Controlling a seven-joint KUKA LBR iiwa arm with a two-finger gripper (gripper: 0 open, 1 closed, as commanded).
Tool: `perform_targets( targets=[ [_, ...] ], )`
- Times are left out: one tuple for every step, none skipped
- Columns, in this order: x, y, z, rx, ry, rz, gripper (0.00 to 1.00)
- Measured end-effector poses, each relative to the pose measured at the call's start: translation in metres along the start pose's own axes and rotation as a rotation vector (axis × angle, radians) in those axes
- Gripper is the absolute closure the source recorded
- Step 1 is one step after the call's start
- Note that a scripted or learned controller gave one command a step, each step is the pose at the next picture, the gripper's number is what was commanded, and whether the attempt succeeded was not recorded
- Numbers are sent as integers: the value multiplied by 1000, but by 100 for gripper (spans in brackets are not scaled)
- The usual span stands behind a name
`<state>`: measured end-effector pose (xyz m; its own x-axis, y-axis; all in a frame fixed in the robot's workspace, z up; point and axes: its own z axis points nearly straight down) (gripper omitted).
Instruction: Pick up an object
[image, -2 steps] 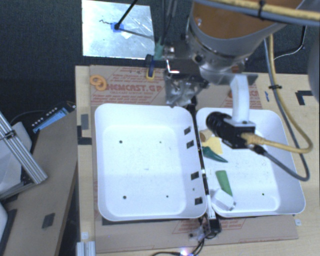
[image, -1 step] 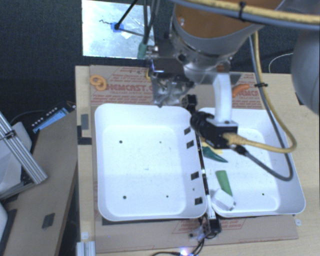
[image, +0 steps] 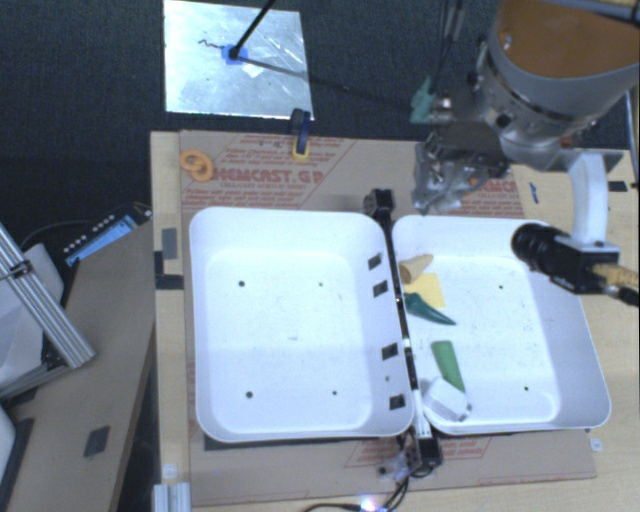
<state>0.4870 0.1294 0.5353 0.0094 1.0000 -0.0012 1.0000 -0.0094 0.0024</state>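
tabletop (image: 130, 330) carries a cardboard sheet (image: 270, 165) with two shallow white bins side by side. left bin (image: 290, 330) has bare floor showing. right bin (image: 540, 340) holds all the candidates, clustered along its left wall near the divider.

arm (image: 555, 50) sits high at the upper right of the camera view, orange band visible, wrist hanging above the far rim of the right bin. end effector (image: 445, 185) is above the cardboard just behind that rim, apart from every object; nothing is seen between its tips. whether it is spread or pressed together: cannot tell, the tip is a blurred metal mass.

objects, largest first: green wedge (image: 449, 365) near the front; white crumpled piece (image: 445, 402) in the front-left corner, just beside the wedge; teal sliver (image: 430, 312); yellow flat piece (image: 428, 290) touching the sliver; tan cone (image: 415, 266) at the back, nearest the end effector.

judgement: step in hand is the approach, no pick begun. next move calls for choosing one target, travelling forward and left over the cluster, then descending. the green wedge looks the most isolated; the tan, yellow and teal group lies crowded against the wall, so a miss seems likelier there.
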Motion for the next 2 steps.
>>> perform_targets(
  targets=[
    [35,-1,0,0,3,-15,100],
    [76,-2,0,1,3,-17,100]
  ],
)
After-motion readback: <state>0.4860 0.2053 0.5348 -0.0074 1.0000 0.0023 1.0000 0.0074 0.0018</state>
